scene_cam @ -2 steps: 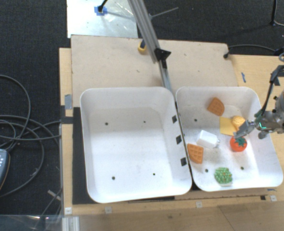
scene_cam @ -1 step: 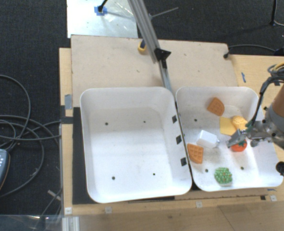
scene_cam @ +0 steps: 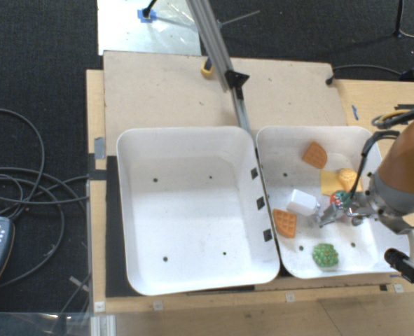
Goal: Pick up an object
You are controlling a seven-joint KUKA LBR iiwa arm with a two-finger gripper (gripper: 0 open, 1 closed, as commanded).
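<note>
Hidden and cut off

The grey arm with its orange band [scene_cam: 408, 161] runs off the right edge; the small multicoloured item [scene_cam: 341, 199] beside the tool [scene_cam: 327, 216] is too small to identify.

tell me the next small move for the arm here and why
Probably a short drop straight down. The gripper hangs low in the right bin, beside the white block and near the waffle piece, and nothing shows between its tips.
</note>
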